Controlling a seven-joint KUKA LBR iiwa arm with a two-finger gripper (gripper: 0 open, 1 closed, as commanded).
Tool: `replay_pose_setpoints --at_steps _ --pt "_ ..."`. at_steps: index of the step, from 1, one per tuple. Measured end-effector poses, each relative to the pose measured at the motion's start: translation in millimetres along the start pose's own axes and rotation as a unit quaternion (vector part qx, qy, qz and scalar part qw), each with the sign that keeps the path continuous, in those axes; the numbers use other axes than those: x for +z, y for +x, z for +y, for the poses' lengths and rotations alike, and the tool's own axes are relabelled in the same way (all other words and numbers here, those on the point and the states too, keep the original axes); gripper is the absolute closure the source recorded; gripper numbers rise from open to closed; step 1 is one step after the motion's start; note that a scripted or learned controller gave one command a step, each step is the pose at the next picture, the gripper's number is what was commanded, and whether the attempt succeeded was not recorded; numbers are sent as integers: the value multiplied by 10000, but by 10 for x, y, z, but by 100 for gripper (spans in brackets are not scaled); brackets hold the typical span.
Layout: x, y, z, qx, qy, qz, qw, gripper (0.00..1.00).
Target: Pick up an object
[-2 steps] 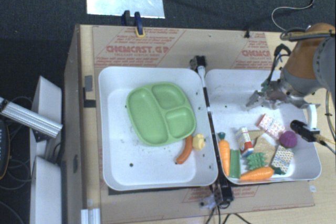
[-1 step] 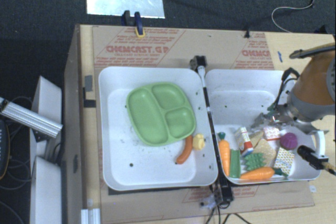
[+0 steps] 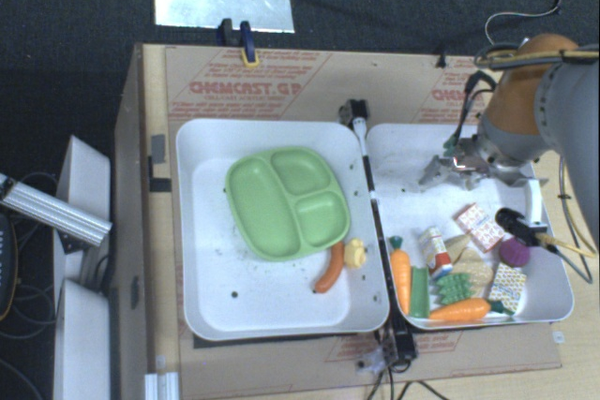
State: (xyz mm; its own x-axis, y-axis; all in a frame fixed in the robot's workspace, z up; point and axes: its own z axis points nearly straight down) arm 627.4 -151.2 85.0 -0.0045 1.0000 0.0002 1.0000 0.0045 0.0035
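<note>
Smooth white bin (image 3: pixel 216 295), perhaps plastic

From where I stand, the brown sheet (image 3: pixel 272 84) under the bins reads "CHEMCAST GP" in red, large at 12 o'clock above the left bin (image 3: pixel 202 229). The same red print repeats toward 2 o'clock near the arm (image 3: pixel 525 108), too cut off to read. The small packets (image 3: pixel 478 225) carry patterns, nothing legible.
</note>
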Motion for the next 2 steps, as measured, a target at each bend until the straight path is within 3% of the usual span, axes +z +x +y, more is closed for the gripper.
replay_pose_setpoints --at_steps 1,2 --pt "3 -499 -571 14 11 -7 10000 0" --pt "5 28 -437 3 8 0 10000 0"
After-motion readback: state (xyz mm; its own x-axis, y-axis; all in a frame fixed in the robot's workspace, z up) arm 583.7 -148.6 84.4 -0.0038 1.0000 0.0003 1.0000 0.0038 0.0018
